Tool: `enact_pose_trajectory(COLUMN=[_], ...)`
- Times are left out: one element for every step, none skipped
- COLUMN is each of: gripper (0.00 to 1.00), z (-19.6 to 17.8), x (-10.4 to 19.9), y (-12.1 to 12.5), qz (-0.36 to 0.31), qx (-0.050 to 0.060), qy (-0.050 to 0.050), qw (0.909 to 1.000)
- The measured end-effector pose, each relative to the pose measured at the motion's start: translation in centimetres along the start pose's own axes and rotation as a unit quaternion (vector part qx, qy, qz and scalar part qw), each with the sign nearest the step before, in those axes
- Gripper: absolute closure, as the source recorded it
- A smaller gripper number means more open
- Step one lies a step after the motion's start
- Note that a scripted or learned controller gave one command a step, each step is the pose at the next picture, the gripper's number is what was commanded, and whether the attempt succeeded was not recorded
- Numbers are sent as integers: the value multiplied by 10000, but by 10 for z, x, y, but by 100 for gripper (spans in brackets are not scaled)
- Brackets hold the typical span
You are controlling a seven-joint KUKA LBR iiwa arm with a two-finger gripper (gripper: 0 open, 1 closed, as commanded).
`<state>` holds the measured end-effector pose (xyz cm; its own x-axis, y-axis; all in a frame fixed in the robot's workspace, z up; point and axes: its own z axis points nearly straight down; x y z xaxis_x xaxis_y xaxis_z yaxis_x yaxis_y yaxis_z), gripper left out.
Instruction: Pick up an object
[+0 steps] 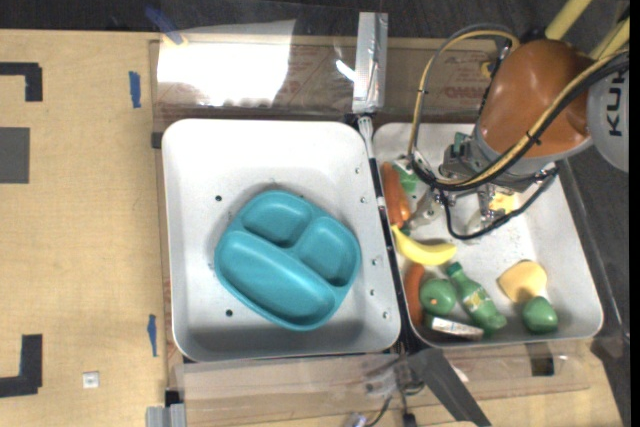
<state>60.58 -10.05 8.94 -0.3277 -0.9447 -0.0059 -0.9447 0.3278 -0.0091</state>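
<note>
My gripper (pixel 462 207) hangs low over the upper middle of the right bin (pixel 578 250), under the orange wrist band (pixel 530 100) and a tangle of cables. Just below and left of it lies a yellow banana (pixel 422 249). An orange carrot-like piece (pixel 395 197) lies along the bin's left wall. Toward the front are a green bottle (pixel 475 303), a round green item (pixel 436 295), a yellow wedge (pixel 522 279) and a small green fruit (pixel 540 315). Nothing is visibly held.
The left bin (pixel 190 215) holds a teal divided plate (pixel 288 258). A clear plastic sheet and a taped strip (pixel 370 60) stand behind the bins. Cardboard (pixel 70 215) covers the bench to the left.
</note>
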Motion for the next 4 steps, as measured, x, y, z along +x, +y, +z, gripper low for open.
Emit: enact_pose_trajectory(gripper=[100,100,100,100], z=[-14,-139,-222,-133], x=[-4,-7,29,40], y=[-2,0,-50,-55], qz=[10,-2155,-1419,-1485], qx=[46,10,9,-65], qy=[-45,-2,3,-8], qw=[10000,9765,9899,9889])
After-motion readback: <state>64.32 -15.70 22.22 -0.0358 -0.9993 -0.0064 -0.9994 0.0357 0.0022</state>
